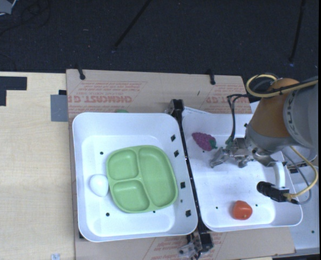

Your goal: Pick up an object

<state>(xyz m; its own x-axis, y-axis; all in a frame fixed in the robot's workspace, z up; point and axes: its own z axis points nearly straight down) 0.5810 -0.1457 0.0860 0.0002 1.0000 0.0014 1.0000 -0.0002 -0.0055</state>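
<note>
In the right bin lie a purple bunch of grapes near the back left and a red-orange tomato-like object near the front. My gripper hangs over the middle of that bin, just right of and below the grapes, well behind the red object. Its fingers appear spread with nothing between them. The grey arm with its orange band comes in from the right.
The left bin holds a green three-compartment plate and a white egg-like ball beside the plate's left edge. A black divider separates the bins. Cables and a black fitting sit at the right bin's right side.
</note>
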